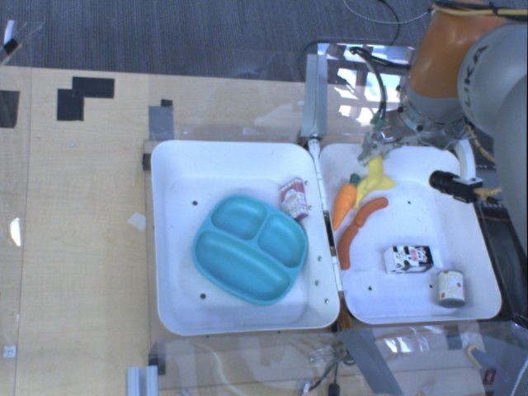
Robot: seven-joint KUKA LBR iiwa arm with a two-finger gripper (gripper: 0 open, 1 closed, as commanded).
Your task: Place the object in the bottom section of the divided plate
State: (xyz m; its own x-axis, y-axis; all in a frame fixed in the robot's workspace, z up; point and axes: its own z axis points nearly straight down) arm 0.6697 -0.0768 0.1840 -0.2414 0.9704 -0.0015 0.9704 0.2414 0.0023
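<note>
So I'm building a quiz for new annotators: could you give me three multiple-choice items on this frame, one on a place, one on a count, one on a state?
1. Where does the blue divided plate lie?
A. left bin
B. right bin
C. on the bench

2. How many sections does the plate have?
A. two
B. three
C. four

3. The plate's sections are:
A. holding the carrot
B. holding the sausage
C. bare

Answers:
1. A, it rests in the left bin.
2. B, two small, one long.
3. C, the carrot and sausage lie in the right bin, near the gripper.
</note>
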